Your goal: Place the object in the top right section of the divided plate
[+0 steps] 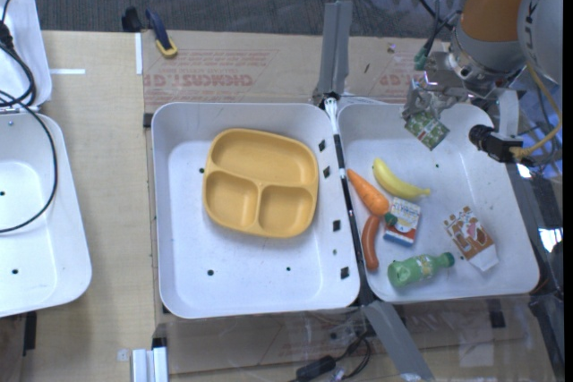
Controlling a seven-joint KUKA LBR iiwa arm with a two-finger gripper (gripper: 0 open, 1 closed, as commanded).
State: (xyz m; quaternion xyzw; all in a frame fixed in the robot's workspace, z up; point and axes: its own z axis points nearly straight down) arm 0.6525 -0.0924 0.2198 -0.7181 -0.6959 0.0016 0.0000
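Observation:
The yellow divided plate [260, 160] lies in the left bin [179, 264], with one long section at the far side and two smaller ones at the near side. Nothing lies on it. My gripper [432, 100] hangs over the far left corner of the right bin [466, 282], well to the right of the plate. A crinkled green and silver packet [428, 128] dangles from its fingers, and the gripper is shut on the packet's top edge.
In the right bin lie a banana [398, 181], a carrot [368, 191], a sausage [372, 242], a small juice box [403, 222], a green bottle [417, 269] and a red and white carton [471, 238]. A raised rim divides the two bins.

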